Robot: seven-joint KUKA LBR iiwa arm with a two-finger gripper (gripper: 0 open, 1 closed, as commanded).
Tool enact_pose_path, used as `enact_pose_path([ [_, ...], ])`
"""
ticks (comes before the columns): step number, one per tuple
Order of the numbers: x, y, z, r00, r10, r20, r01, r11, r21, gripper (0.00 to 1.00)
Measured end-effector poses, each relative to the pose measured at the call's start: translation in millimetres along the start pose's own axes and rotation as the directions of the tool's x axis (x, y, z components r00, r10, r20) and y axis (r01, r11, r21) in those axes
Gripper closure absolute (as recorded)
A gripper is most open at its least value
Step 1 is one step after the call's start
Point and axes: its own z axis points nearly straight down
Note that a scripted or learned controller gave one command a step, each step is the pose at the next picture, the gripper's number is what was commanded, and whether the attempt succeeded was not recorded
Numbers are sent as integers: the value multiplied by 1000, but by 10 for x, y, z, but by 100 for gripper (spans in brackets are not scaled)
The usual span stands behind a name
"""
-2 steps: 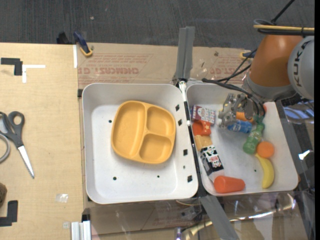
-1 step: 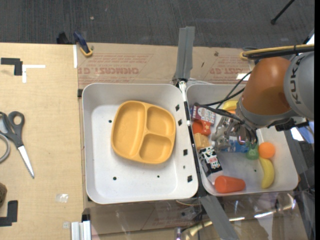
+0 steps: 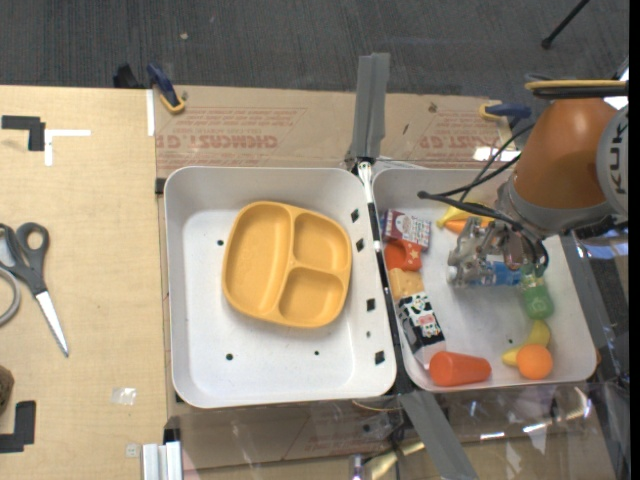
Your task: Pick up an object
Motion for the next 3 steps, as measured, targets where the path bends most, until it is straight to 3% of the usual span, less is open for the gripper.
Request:
enact_pose_path([
  [1,7,1,10,1000,0,-2,0,1000,0,0],
  [2,-142,242,20,984,177,-3,-177,984,0,0],
  [3,-507,-39,10,963,270,-2,-270,963,0,0],
])
